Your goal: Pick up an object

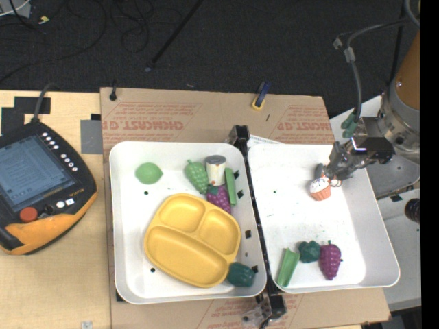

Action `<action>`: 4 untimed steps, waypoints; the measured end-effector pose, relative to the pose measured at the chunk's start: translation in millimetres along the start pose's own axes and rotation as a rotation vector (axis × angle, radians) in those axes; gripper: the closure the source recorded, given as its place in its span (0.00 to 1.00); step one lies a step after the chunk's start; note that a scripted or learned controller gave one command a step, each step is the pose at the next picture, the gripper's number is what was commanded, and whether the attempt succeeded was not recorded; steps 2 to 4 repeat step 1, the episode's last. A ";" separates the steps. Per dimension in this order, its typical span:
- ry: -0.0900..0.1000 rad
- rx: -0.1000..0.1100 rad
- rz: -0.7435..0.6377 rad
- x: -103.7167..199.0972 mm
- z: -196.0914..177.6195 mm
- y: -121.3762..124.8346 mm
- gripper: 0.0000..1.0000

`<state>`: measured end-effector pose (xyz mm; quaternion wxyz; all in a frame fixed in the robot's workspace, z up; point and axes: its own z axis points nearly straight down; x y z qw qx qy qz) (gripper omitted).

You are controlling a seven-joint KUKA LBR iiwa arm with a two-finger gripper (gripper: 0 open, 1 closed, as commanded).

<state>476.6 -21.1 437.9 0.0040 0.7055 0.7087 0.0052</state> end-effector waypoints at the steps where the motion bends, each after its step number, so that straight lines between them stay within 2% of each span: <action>1: -0.001 0.015 -0.002 65.1 -0.3 -0.4 1.00; 4: -0.001 0.015 -0.002 65.1 -0.3 -0.4 1.00</action>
